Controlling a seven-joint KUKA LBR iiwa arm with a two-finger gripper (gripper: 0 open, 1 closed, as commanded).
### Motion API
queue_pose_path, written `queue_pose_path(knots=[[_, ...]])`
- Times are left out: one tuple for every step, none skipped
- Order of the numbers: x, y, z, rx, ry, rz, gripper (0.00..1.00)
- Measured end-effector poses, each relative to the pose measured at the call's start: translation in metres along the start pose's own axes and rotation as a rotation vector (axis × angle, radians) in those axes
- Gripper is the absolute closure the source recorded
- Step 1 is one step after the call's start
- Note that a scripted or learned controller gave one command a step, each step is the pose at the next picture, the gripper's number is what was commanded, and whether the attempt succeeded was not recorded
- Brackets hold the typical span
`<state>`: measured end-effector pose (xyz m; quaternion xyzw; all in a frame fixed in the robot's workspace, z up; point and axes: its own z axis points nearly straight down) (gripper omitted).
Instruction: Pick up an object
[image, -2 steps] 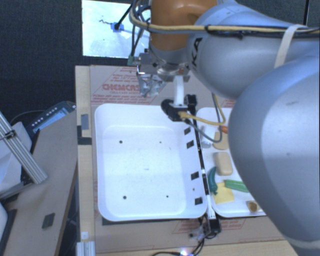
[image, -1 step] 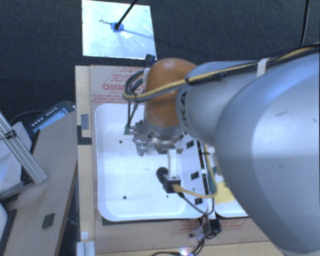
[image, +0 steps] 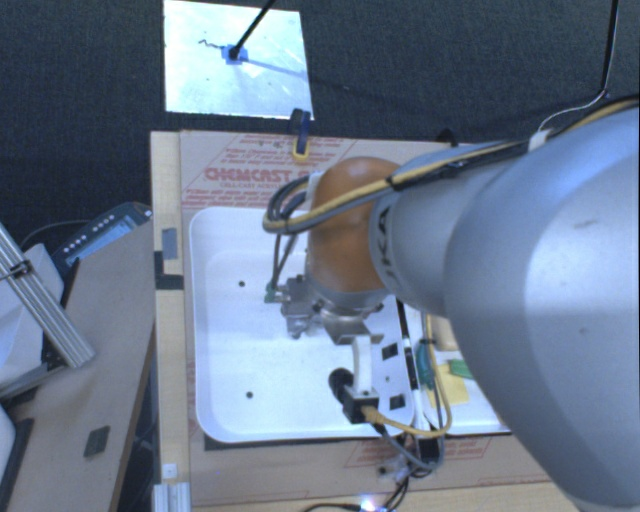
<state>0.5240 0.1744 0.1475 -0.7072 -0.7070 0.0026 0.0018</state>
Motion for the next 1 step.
queue_pose_path(knots=[[0.0334, 0.0267, -0.1566, -0.024, 0.009, -0.008, 1.00]])
